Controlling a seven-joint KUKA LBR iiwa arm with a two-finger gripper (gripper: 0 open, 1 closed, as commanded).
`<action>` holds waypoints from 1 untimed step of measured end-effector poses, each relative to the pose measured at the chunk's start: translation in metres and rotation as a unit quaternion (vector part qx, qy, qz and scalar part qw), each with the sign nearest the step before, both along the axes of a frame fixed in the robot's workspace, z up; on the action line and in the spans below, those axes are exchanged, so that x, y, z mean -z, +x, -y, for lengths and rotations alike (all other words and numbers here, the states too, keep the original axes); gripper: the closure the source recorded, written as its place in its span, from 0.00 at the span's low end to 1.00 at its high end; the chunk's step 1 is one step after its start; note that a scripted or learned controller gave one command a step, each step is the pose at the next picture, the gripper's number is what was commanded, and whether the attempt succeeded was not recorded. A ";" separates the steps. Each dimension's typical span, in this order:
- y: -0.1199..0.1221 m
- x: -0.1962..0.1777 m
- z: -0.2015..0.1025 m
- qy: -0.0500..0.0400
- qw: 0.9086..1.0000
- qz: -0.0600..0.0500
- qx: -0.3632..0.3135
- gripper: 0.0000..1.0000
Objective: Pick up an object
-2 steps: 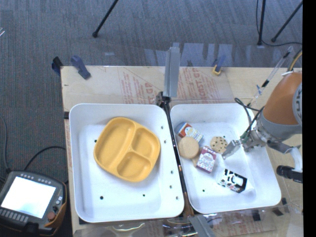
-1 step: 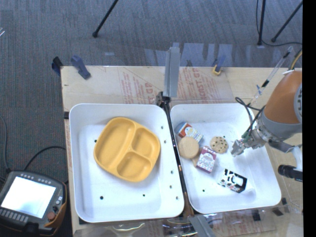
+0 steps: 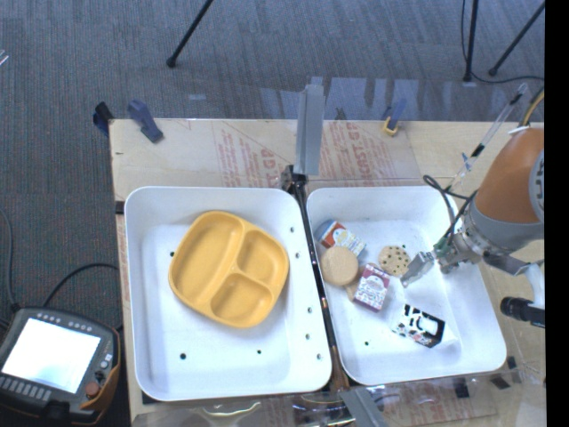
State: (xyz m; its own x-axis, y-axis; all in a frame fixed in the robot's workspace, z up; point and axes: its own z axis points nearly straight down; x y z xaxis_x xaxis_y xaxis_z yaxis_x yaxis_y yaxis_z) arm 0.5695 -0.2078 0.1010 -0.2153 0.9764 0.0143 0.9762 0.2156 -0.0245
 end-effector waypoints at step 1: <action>0.016 0.017 -0.003 -0.003 0.999 0.009 0.036 0.00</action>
